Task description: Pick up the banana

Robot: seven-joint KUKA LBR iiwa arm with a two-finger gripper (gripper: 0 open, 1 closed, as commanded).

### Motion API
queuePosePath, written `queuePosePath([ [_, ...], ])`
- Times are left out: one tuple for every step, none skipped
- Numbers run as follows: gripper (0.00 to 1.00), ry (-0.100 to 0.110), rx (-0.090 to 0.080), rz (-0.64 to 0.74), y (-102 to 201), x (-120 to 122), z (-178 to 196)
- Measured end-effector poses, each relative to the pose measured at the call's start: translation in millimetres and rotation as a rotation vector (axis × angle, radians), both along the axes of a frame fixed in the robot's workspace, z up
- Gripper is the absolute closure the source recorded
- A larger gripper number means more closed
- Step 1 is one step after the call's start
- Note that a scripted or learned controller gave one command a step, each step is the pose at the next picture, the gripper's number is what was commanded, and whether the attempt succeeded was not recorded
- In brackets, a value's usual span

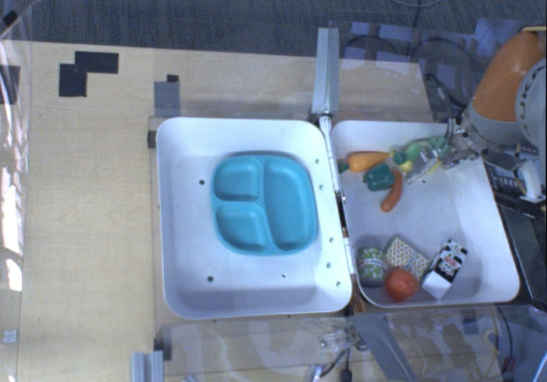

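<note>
Setting: a pale wooden bench (85, 226) seen from above at a slant, dark grey carpet beyond its far edge, a thin cable looping on the carpet.
Left bin (184, 201): shallow and white, holding a blue tray (261, 203) with three compartments near its middle.
Right bin (461, 218): shallow and white, touching the left bin along a metal divider.
Far edge of right bin: an orange carrot (367, 161), a green toy beside it (379, 178), a reddish sausage (391, 191), and a yellow-green shape that looks like the banana (419, 168), lying near the far right corner.
Near edge of right bin: a green round can (371, 263), a checked packet (405, 254), a red tomato (402, 285), and a small black-and-white carton (445, 266).
Arm: grey with an orange band, reaching in from the right over the far right corner.
Gripper (444, 155): low at the banana's right end; whether it is parted or closed cannot be told.
</note>
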State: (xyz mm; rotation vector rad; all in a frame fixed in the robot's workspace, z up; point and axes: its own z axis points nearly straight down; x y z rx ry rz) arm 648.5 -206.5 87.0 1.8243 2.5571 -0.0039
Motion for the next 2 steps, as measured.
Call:
queuePosePath([
  [0.00,0.016,0.008,0.039,1.9,17.6,-1.0],
  [1.00,0.008,-0.001,0.046,1.0,19.1,9.5],
])
